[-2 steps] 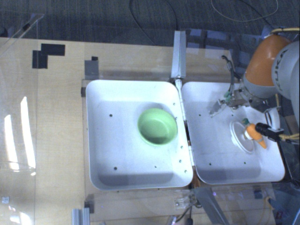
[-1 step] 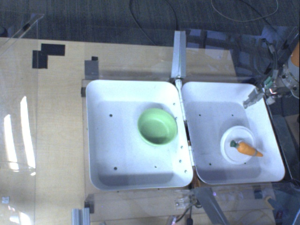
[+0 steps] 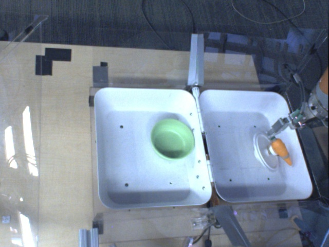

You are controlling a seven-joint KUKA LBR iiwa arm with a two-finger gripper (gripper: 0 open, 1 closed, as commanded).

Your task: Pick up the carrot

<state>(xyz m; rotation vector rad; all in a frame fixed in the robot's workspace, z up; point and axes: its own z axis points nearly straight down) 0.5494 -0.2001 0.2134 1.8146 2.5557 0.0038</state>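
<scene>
You've got two shallow white plastic bins side by side on the pale wooden bench [image 3: 51, 153]; the left bin [image 3: 118, 184] holds a round light-green bowl [image 3: 172, 138], upright, sitting right of centre near the dividing wall; the right bin [image 3: 231, 184] carries a clear, glassy round dish [image 3: 263, 153] towards its right side; a grey metal bracket [image 3: 196, 60] stands above the seam; black cables [image 3: 169, 14] loop across the dark carpet [image 3: 92, 9] behind; black square markers [image 3: 50, 59] sit on the bench's far left.

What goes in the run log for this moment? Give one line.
task: pick up carrot | gripper: over right bin, at carrot's upper end | carrot: on clear plate | left bin: green bowl
</scene>
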